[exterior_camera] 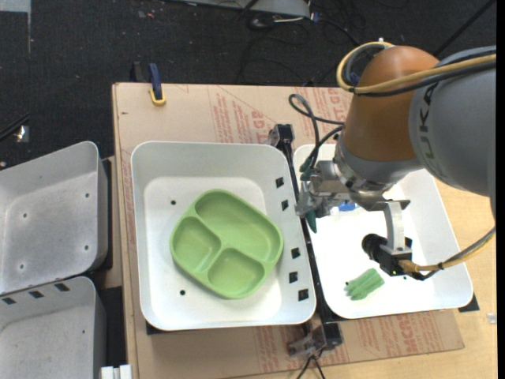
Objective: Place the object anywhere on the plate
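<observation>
1. While the gripper [322,204] hangs at the right bin's [442,290] inner wall, the green object [364,283] lies apart, toward the near edge.
2. Object's long axis runs slantwise.
3. Whether the gripper is released or clenched cannot be told.
4. Green plate [227,243] sits in the left bin [158,212], beyond the walls between the bins.

the three-compartment light green plate [227,243] looks like smooth matt plastic. the two shallow white bins [158,290] seem smooth plastic too. beneath them, the tan printed sheet [229,109] resembles matt cardboard.
</observation>
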You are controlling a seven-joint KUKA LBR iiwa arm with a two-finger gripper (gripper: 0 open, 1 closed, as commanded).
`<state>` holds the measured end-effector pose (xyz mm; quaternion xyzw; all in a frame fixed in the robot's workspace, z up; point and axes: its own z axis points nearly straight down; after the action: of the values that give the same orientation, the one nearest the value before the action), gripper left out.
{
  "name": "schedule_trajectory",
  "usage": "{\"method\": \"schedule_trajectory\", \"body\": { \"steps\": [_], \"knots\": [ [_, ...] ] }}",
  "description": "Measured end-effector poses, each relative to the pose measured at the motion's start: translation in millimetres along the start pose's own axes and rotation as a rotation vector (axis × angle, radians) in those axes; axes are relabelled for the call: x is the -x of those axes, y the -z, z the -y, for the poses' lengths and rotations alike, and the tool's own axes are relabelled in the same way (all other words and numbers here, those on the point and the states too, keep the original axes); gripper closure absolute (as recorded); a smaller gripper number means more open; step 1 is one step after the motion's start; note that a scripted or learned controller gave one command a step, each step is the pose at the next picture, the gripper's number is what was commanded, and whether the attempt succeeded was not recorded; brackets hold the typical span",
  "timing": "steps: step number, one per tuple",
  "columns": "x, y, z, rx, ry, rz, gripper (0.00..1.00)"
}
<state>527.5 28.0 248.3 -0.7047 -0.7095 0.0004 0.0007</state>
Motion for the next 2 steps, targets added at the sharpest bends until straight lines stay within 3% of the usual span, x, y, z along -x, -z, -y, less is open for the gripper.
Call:
{"method": "schedule_trajectory", "body": {
  "steps": [2],
  "knots": [
    [-95.8, -17.0, 4.0, 0.001, 0.001, 0.0, 1.0]
  ]
}}
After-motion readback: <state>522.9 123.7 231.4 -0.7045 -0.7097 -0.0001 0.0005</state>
